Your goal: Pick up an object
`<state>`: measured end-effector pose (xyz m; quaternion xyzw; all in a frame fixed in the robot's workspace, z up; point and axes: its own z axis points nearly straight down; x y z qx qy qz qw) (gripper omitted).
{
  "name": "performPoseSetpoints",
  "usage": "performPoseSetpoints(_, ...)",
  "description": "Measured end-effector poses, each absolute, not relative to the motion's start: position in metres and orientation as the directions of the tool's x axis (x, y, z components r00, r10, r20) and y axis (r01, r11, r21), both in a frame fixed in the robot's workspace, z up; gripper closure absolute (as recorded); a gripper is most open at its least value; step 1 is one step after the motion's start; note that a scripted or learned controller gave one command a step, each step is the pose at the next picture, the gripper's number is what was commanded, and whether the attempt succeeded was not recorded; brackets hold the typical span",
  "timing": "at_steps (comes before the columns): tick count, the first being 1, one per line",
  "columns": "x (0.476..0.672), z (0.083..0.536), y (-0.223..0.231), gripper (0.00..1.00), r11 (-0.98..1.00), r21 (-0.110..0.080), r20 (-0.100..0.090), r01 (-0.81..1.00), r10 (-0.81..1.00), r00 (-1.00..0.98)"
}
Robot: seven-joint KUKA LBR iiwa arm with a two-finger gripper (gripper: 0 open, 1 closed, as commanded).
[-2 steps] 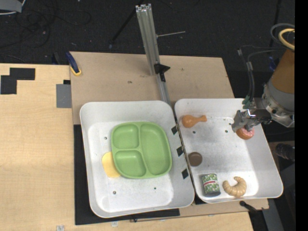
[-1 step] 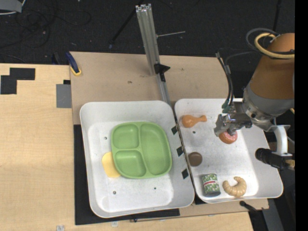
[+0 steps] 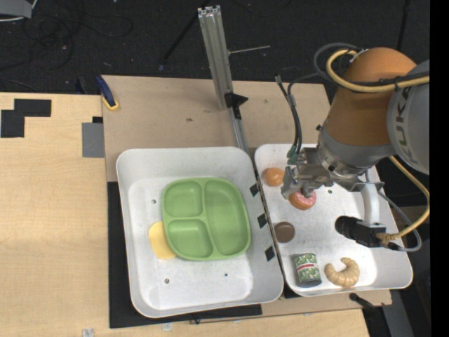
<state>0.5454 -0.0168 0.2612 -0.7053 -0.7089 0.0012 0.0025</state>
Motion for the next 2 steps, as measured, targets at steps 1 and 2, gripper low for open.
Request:
performPoseSetpoints(1,0.55,0.238,0.033,1.0,0.004,-0.007,0.001,1.0,1.0,-0.004)
performPoseSetpoints(2,0.554,0.221,0.082,1.0,0.003,-0.006,0.0,1.0,1.0,-0.003)
